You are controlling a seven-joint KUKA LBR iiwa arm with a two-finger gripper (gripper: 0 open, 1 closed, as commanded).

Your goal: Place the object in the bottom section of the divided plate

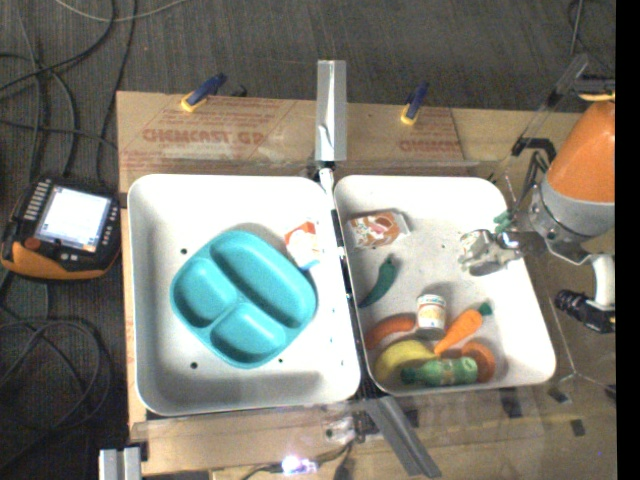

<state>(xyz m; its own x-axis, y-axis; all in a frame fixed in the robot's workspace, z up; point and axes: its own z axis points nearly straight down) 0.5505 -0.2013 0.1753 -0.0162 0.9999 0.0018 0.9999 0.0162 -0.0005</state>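
Two shallow white bins sit side by side on the worktop [140, 128]: the left bin [150, 368] carries a teal divided plate [243, 296], and the right bin [520, 353] carries the loose items. The arm [585, 173] reaches in from the right, wrist low over the right bin's far right corner, its jaws [487, 251] hovering with nothing visibly between them; whether they are spread or pressed together cannot be told. Candidate objects lie nearer and to the left: a banana [398, 353], a carrot [460, 330], a green pepper [381, 280], a small jar [431, 311]. Step in hand, by judgement: the approach to a pick, with the plate's near section bare. The next move calls for descending on one object, closing, then carrying it left across the bins' shared wall.
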